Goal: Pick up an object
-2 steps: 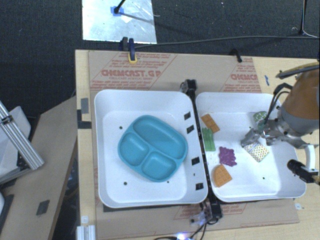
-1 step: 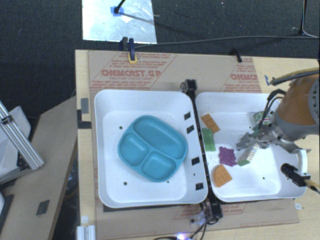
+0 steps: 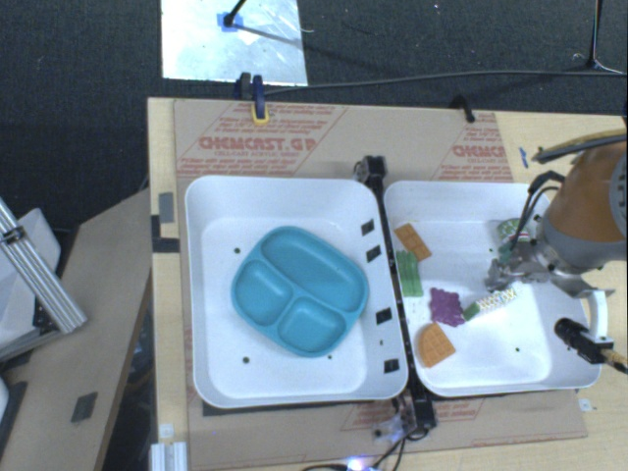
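Gripper [image 3: 505, 275] is low in the right bin [image 3: 471, 376], near its right edge, over a white stick toy [image 3: 494, 302]; can't tell its state. Blue plate [image 3: 299, 289] sits mid left bin [image 3: 216, 361].

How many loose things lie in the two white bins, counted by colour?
Blue: 1, divided plate
Orange: 2, upper piece, lower piece
Green: 2, block, item by the claw
Purple: 1, cluster
White and green: 1, stick
Total: 7

plate [image 3: 299, 289] in left bin [image 3: 206, 214], toys [image 3: 446, 307] in right bin [image 3: 461, 199]
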